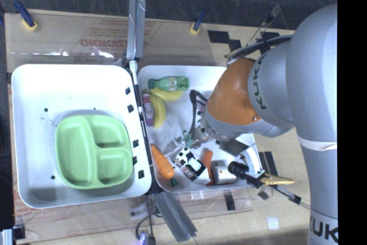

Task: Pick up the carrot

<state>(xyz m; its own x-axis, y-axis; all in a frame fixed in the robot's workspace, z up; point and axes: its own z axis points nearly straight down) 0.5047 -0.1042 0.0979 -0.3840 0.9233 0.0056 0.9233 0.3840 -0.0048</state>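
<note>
Reaching in from the right, the grey arm [298,83] with its orange band hangs low over the right bin [229,74], its tool [188,153] down among the clutter near the bin's front; whether it is open or closed cannot be told. The carrot [162,163] lies in the front left corner of that bin, just left of the tool. A banana [159,105] and a green bottle [168,84] rest farther back. The left bin [34,100] holds a green divided plate [94,151].

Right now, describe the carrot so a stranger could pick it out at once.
Look in the right-hand white bin, beside the one holding the green divided plate. Along its left wall, near the front corner, lies the carrot, the orange tapered thing below the yellow banana.
</note>
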